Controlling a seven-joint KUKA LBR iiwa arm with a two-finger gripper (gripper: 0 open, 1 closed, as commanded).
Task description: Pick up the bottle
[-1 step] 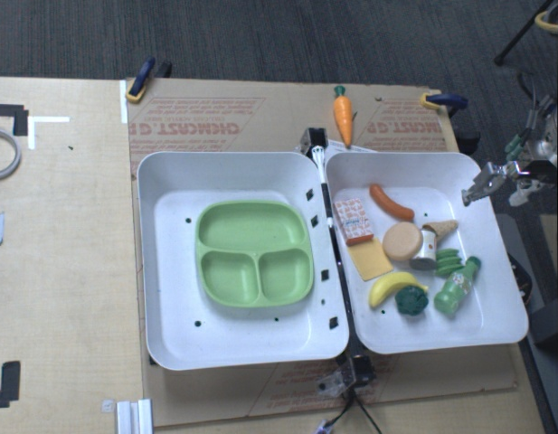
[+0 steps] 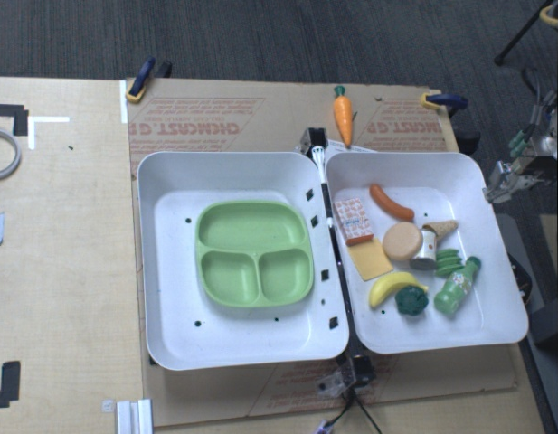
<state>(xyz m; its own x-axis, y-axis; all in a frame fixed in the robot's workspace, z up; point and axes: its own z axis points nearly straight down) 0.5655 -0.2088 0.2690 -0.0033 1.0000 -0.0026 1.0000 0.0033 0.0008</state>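
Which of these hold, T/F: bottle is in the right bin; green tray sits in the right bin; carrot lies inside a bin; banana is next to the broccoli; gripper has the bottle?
1. The green bottle lies in the right bin. True.
2. The green tray sits in the right bin. False: it is in the left bin.
3. The carrot lies inside a bin. False: it rests on the cardboard beyond the bins.
4. The banana is beside the broccoli. True.
5. The gripper holds the bottle. False: it is at the right bin's far right edge, apart from the bottle.
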